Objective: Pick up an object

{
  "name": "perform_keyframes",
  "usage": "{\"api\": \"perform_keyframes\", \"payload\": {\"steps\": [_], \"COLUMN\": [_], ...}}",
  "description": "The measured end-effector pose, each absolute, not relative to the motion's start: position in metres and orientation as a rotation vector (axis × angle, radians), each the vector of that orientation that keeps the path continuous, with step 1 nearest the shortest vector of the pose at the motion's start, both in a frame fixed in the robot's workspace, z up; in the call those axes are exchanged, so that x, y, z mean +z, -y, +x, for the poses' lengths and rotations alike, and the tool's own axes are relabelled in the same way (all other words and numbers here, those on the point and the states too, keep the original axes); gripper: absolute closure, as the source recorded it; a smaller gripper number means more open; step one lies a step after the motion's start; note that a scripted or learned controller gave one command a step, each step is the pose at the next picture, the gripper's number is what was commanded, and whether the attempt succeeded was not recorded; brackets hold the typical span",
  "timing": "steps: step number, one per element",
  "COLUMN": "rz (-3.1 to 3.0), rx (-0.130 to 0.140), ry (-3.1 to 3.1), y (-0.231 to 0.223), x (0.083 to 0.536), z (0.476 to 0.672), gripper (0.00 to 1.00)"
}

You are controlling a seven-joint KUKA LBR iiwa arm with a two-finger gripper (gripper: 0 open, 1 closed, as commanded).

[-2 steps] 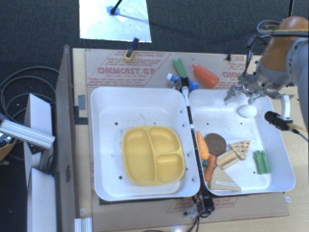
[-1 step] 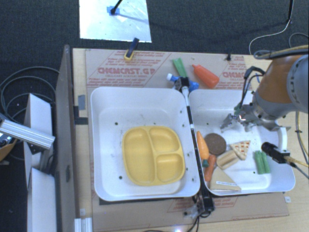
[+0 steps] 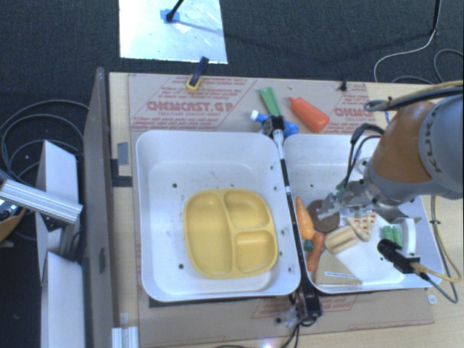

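The right bin holds a cluster of toy food along its left and front side. An orange carrot lies against the divider, beside a brown round piece. A second orange piece lies just below them. A tan block, a waffle-like slice and a pale wedge sit nearer the front, with a small green item to their right. My gripper is low in this bin, right over the brown piece and next to the waffle slice.
The left bin holds a yellow divided plate. Behind the bins on the board lie a green marker, an orange object and a blue piece. My arm covers the right bin's right part.
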State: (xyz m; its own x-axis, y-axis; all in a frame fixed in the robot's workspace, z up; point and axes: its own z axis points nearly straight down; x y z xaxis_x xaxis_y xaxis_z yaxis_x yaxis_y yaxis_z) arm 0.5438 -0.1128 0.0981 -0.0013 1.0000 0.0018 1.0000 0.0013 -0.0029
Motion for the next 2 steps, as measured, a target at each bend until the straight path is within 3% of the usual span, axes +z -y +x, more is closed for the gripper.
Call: {"api": "perform_keyframes", "payload": {"steps": [1, 2], "rz": [-2.242, -2.223], "rx": [-0.021, -0.009], "ry": [2.245, 2.236], "y": [0.096, 0.125], "x": [0.091, 0.095], "z": [0.499, 0.592], "gripper": [0.0, 0.0]}}
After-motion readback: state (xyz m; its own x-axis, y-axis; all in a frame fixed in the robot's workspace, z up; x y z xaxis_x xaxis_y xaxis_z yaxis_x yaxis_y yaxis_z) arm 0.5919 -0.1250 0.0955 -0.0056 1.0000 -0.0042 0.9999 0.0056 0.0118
